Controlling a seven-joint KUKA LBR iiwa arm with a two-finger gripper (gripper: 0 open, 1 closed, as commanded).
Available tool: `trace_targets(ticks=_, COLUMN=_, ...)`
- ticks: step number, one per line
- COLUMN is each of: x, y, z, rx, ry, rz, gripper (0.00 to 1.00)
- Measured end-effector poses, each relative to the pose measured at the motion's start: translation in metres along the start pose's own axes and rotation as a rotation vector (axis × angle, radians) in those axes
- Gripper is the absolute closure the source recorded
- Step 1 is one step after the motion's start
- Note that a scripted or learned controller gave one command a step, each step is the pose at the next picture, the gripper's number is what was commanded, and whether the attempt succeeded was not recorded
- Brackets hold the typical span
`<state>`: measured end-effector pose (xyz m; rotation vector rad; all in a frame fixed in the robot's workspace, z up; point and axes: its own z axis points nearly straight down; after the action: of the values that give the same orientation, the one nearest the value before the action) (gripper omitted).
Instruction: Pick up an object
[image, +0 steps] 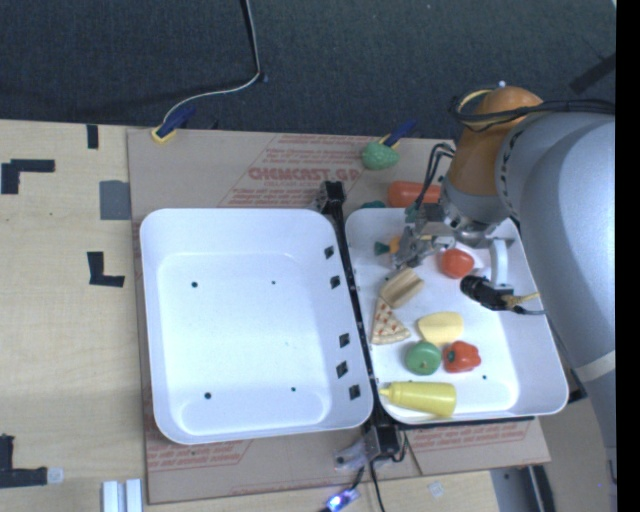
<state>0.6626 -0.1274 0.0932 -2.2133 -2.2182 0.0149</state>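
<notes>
My gripper (408, 250) reaches down into the back left part of the right bin (520, 385), just above a tan bread-like piece (400, 288). Beside it lie a pizza slice (387, 325), a red tomato (456, 263), a yellow lemon-like piece (440, 327), a green round fruit (423, 357), a red pepper (462, 356) and a yellow bottle-like piece (420, 398). An orange-red object (405, 193) sits at the bin's back edge. The arm hides part of the bin's right side.
The left bin (240, 320) stands beside the right one, with a black clip rail (345, 300) between them. A green toy (379, 154) lies on the cardboard behind the bins. Cables run along the dark floor at the back.
</notes>
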Motion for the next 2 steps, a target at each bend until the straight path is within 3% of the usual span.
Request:
trace_targets(ticks=1, x=0.000, y=0.000, z=0.000, rx=-0.001, ry=-0.001, rz=0.000, gripper=0.00)
trace_targets(ticks=2, x=0.021, y=0.005, z=0.010, rx=-0.008, ry=0.000, rz=0.000, gripper=0.00)
